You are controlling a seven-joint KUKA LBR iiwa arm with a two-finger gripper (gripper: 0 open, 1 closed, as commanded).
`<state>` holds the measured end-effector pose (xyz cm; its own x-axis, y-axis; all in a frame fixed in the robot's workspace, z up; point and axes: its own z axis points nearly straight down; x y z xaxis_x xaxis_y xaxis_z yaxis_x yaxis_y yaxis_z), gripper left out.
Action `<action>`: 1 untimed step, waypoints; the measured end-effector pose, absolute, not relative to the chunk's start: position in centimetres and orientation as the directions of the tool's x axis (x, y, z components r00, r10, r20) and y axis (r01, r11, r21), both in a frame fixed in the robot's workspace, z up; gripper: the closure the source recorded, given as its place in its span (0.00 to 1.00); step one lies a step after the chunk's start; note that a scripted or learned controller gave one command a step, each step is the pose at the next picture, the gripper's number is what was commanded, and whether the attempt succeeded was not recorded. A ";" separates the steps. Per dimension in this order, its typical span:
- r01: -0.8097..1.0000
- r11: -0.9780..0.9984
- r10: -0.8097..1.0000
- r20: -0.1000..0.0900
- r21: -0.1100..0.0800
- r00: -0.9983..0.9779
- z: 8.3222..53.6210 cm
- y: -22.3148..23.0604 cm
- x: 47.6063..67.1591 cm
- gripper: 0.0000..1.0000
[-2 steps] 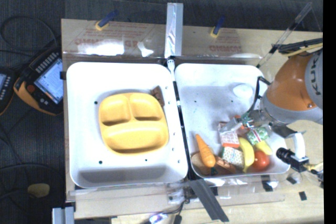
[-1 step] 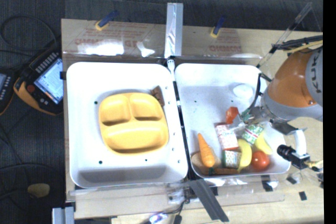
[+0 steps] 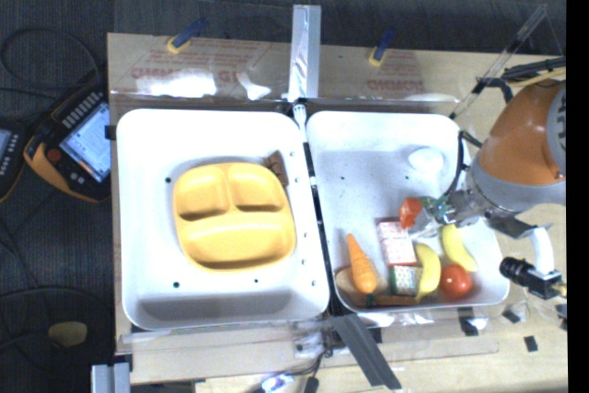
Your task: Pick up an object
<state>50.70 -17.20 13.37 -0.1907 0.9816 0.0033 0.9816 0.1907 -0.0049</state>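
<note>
Two white bins (image 3: pixel 129 198) sit on my bench, and the gripper (image 3: pixel 448 207), whose grasp I cannot tell, hangs above the bananas (image 3: pixel 457 248).

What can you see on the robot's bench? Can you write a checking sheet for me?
Surface: bench with a left bin and a right bin, both white.
Job's things: carrot, two bananas, tomato, small box, all in the right bin's near part.
Clutter: yellow divided tray in the left bin.
Grippers: gripper low at the right bin's right side, beside the bananas.
Cables: black cables on the floor at left.
Surroundings: handheld control pad left of the bench.
</note>
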 end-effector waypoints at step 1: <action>0.999 0.052 0.999 0.001 -0.008 -0.052 12.6 -11.5 55.1 1.00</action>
